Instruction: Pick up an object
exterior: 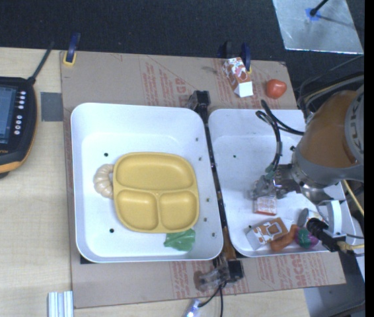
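Now the left bin (88, 177) holds a yellow tray (155, 190), a bun (103, 179) and a green scrap (180, 240). Packets (267, 232) lie in the right bin (236, 150), under the end effector (265, 189); its grip I cannot tell.

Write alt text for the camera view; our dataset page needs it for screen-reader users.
A grey robot arm reaches from the right into the right bin, its gripper low over a small red-and-white packet. The left bin holds a yellow divided tray.
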Controlling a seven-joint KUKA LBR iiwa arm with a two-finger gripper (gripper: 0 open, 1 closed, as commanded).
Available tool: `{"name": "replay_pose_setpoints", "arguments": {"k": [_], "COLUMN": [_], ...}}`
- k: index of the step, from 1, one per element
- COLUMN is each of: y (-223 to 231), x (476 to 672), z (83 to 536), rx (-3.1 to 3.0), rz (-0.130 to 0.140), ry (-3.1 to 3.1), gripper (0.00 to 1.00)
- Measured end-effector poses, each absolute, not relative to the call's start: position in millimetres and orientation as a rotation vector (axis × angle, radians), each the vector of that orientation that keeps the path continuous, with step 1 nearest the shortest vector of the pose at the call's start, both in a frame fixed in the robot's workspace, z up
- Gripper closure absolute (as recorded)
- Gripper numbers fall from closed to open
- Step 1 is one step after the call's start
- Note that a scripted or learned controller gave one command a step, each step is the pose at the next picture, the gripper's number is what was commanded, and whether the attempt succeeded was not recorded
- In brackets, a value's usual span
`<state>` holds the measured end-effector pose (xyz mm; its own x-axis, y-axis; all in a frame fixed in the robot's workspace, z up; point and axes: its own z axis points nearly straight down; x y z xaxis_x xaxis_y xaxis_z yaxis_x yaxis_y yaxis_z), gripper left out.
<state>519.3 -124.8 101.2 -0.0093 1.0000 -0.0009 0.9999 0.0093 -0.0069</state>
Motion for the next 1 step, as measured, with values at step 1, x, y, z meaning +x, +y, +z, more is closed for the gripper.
{"name": "replay_pose_setpoints", "arguments": {"k": [1], "y": [-44.3], "x": [555.6], "z": [191.9], "rx": [-2.214], "rz": [0.002], "ry": [-2.225], "gripper": [1.00]}}
